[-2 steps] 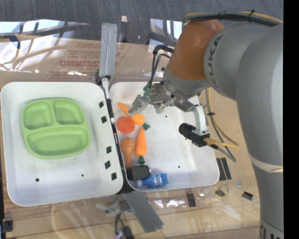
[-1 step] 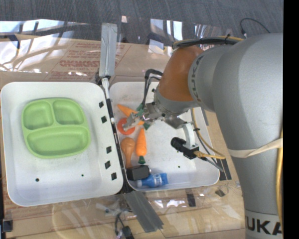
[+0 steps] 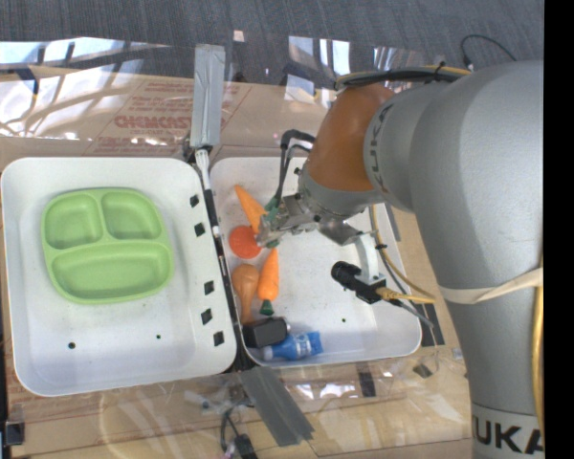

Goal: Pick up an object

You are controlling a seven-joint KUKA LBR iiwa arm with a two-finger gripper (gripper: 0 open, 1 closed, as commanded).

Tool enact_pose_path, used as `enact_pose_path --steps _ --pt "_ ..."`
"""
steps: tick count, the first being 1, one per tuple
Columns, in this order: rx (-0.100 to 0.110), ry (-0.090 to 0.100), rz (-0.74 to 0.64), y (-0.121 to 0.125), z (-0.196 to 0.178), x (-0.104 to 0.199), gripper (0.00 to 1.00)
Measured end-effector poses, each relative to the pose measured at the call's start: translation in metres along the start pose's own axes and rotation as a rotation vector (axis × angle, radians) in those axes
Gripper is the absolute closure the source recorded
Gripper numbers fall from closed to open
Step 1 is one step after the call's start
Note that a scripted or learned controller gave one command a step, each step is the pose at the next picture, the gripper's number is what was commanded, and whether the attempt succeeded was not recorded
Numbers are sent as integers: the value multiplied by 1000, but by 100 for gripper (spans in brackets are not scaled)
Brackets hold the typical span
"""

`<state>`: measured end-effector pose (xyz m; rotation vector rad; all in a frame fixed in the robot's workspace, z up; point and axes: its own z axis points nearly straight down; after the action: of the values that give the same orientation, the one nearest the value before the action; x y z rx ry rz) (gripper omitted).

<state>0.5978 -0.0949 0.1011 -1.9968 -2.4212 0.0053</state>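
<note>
Gripper (image 3: 271, 226) sits low in right bin (image 3: 402, 338), over tomato (image 3: 243, 242) btwn two carrots (image 3: 250, 207); can't tell its state. Green plate (image 3: 105, 245) in left bin (image 3: 38, 352).

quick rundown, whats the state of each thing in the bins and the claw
green divided plate: flat in the left bin, compartments bare
upper carrot: lying in the right bin
lower carrot: lying, free
orange ball: resting by the divider
blue bottle: on its side
claw: low over the carrots
</note>
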Motion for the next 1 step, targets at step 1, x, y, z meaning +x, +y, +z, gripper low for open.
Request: enact_pose_path --steps 1 --pt "0 0 0 0 0 0 0"
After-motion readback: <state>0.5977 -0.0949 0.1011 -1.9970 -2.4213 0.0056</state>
